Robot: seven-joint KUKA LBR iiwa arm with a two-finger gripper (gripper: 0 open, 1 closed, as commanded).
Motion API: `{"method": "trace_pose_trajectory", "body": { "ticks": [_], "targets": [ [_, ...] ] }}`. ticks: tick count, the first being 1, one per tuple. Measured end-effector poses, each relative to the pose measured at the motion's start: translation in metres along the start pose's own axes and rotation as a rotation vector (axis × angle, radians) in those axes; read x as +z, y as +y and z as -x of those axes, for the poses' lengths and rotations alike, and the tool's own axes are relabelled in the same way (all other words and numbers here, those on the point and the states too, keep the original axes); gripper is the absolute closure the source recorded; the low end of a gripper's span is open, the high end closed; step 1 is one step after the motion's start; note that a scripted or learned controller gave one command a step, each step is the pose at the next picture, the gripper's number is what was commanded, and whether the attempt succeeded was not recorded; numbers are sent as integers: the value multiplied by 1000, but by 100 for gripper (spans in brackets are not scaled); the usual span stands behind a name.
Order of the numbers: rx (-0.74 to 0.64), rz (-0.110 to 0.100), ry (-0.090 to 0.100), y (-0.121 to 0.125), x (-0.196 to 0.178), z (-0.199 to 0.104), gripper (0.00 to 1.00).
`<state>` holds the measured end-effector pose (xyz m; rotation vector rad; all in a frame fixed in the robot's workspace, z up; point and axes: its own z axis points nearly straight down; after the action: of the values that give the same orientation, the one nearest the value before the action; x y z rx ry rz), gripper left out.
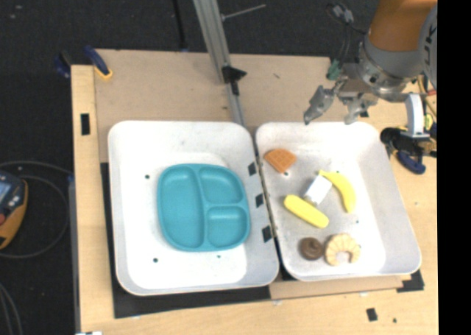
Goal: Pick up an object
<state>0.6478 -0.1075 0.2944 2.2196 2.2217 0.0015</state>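
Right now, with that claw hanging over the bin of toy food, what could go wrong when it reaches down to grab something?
The gripper hovers open above the right bin's far rim, so it might clip that rim on the way down. The banana, white block and yellow piece lie packed together, so the fingers could nudge a neighbour or pinch two at once. The chocolate donut touches the croissant, leaving little room for fingers between them.

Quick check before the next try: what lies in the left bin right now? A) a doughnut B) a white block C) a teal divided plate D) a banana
C. The teal divided plate sits in the left bin, while the banana, doughnut and white block lie in the right bin.
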Motion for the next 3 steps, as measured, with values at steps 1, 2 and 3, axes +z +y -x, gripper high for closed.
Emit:
{"method": "trace_pose_trajectory", "body": {
  "ticks": [1, 2, 3],
  "targets": [
    [-1, -4, -1, 0, 58, -7, 0],
    [1, -5, -2, 5, 118, -4, 0],
    [3, -4, -1, 6, 160, -3, 0]
  ]
}}
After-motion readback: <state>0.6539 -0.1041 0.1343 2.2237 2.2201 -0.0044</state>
